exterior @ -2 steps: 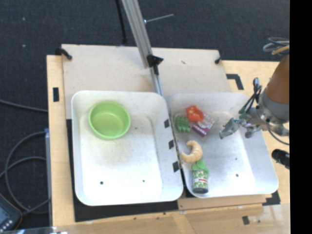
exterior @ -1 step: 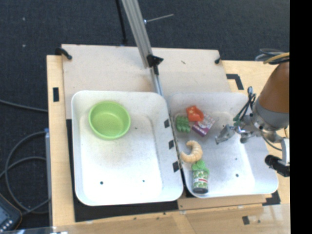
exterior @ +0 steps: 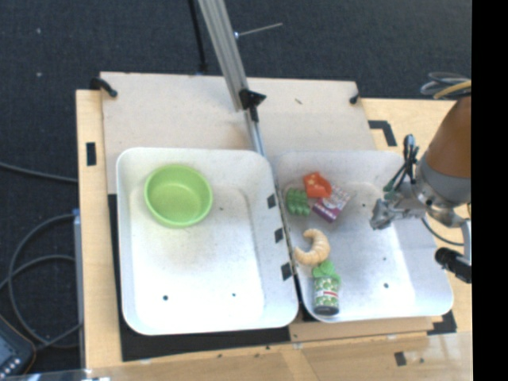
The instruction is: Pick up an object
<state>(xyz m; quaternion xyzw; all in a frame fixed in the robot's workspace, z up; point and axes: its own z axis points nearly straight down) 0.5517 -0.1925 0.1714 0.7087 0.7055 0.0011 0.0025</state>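
Observation:
The right bin (exterior: 413,292) holds a small cluster near its left wall: an orange-red piece (exterior: 317,185), a green block (exterior: 296,202), a purple and white packet (exterior: 330,205), a tan croissant (exterior: 313,247) and a green can (exterior: 325,290) lying at the front. My gripper (exterior: 382,215) hangs over the right part of this bin, well to the right of the cluster, with nothing seen between its fingers. The arm's orange band (exterior: 452,145) rises behind it.
A light green bowl (exterior: 178,195) stands in the left bin (exterior: 198,292) at its back left. A metal pole (exterior: 226,42) slants up from the bench between the bins. Cables lie at the far right edge.

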